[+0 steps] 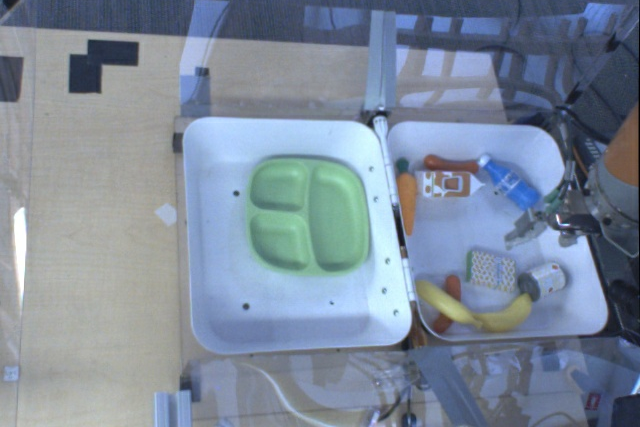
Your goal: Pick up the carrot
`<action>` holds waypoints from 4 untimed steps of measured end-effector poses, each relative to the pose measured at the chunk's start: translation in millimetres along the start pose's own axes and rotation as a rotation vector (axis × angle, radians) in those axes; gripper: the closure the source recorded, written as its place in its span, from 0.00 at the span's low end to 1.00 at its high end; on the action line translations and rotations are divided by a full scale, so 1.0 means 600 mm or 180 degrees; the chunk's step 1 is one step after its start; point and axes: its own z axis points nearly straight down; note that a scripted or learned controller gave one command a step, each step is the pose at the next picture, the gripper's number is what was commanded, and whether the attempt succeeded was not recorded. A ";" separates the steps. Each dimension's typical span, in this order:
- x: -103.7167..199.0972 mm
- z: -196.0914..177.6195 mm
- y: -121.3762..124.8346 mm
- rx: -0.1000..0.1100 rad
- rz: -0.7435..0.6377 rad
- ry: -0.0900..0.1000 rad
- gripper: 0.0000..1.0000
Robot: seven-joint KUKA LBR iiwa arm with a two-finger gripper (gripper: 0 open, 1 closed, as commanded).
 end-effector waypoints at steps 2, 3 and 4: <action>-0.055 0.075 0.056 -0.0006 0.1219 -0.0001 0.00; 0.057 0.176 -0.002 -0.0027 0.1837 0.0004 0.00; 0.060 0.157 0.003 -0.0042 0.1819 0.0014 1.00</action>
